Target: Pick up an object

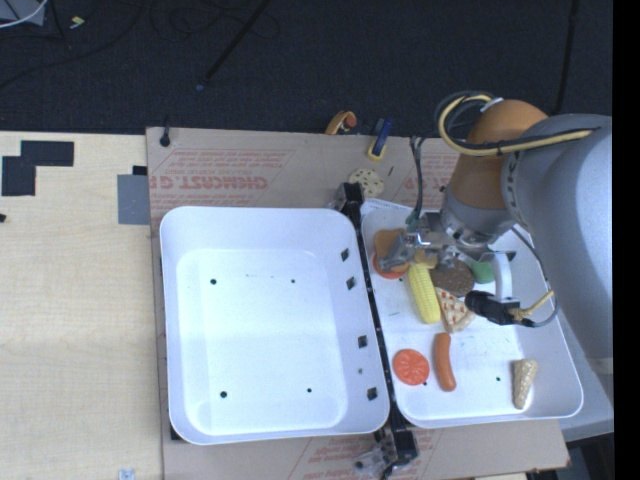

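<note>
Over right bin, pincer low by corn & orange toy; open/shut unclear.

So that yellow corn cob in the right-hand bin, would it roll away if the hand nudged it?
Probably. The corn cob looks rounded and long, so a sideways push would likely roll it. It seems a stiff toy, probably light. Its bumpy surface may help the hand grip, though neighbours like the pizza slice crowd it.
</note>
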Robot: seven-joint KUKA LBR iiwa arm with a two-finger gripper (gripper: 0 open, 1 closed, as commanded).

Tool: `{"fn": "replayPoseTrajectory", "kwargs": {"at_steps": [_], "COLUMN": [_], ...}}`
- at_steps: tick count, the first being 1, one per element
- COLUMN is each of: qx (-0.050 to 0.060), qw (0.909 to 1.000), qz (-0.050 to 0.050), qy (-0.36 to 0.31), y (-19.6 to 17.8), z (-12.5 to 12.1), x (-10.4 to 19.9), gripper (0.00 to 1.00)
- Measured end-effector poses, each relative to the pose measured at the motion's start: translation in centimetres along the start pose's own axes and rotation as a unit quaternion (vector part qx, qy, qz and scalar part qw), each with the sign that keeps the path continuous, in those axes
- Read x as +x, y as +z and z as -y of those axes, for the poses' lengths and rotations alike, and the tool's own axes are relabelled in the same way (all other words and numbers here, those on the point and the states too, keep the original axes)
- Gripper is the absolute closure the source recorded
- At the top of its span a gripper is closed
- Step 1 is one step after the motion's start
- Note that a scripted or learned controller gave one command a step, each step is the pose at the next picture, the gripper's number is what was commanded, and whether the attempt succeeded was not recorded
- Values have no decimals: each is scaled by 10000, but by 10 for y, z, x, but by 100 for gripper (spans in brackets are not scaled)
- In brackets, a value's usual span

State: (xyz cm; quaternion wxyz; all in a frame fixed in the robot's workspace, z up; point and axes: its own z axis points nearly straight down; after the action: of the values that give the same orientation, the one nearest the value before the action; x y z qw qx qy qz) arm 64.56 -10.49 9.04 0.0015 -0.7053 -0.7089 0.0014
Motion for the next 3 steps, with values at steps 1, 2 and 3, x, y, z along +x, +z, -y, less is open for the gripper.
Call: {"fn": "replayPoseTrajectory", "kwargs": {"at_steps": [1,2,3], "qx": [-47,-84,-74], "qw": [10000,10000,10000], "qz": [20,18,17], "qy": [20,32,26], "y": [-2,-3,-13], "z": [-1,28,28], "x": [21,21,20], "gripper": [0,0,100]}}
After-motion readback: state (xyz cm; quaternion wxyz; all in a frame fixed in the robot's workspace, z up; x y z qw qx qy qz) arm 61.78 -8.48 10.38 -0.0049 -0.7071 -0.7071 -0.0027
